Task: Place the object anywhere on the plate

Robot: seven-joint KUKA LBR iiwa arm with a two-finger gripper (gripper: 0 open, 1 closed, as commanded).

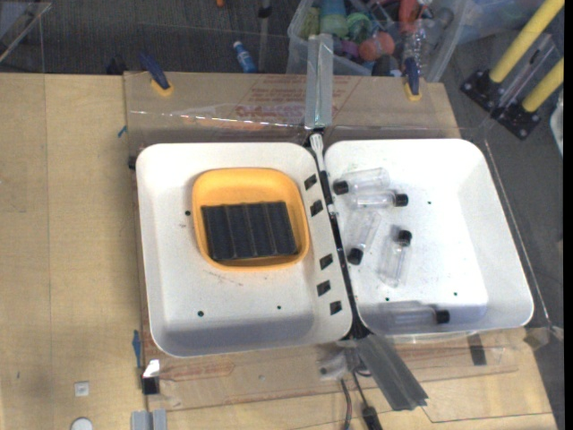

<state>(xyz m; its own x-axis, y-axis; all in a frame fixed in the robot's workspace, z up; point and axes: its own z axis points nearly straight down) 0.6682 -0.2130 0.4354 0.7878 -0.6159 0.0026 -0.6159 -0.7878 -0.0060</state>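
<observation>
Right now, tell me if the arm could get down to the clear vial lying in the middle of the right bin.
Probably yes: the clear vial lies flat, nothing above it, other vials apart from it.

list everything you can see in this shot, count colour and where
bins: 2, white, side by side on the bench
plate: 1, orange-yellow, in the left bin
ridged block: 1, dark grey, lying on the plate
clear vials: about 5, transparent with black caps, scattered in the right bin
divider: 1, dark strip with tabs, between the bins
tub of toys: 1, clear with mixed colours, behind the bench
bench: 1, light wood
</observation>
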